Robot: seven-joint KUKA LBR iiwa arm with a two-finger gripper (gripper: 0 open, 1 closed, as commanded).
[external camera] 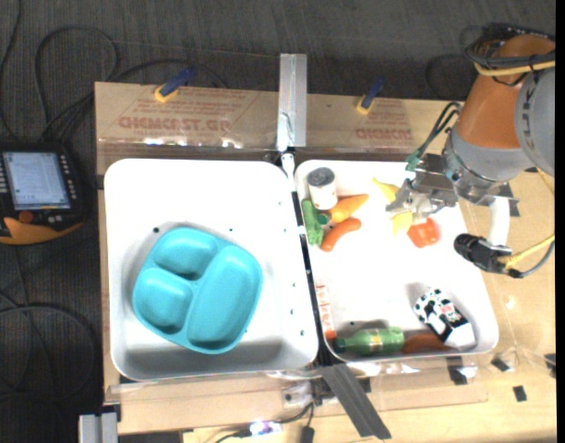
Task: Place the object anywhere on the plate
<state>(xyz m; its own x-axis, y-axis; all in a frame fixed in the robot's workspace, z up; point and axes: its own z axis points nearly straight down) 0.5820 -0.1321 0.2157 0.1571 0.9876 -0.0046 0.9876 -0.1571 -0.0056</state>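
A turquoise three-compartment plate (pixel 198 289) lies in the left bin (pixel 135 183) with nothing on it. My gripper (pixel 414 201) hangs low over the far right part of the right bin (pixel 384 275). It sits right over a yellow toy piece (pixel 387 190) and beside an orange-red toy piece (pixel 424 233), which lies just below it. The gripper's body hides whether anything is in its grasp.
Along the right bin's left wall lie a white jar (pixel 321 188), a carrot (pixel 350 205), a green piece (pixel 310 220) and an orange pepper (pixel 340 234). At its near edge are a green bottle (pixel 370 341) and a black-and-white toy (pixel 441 312).
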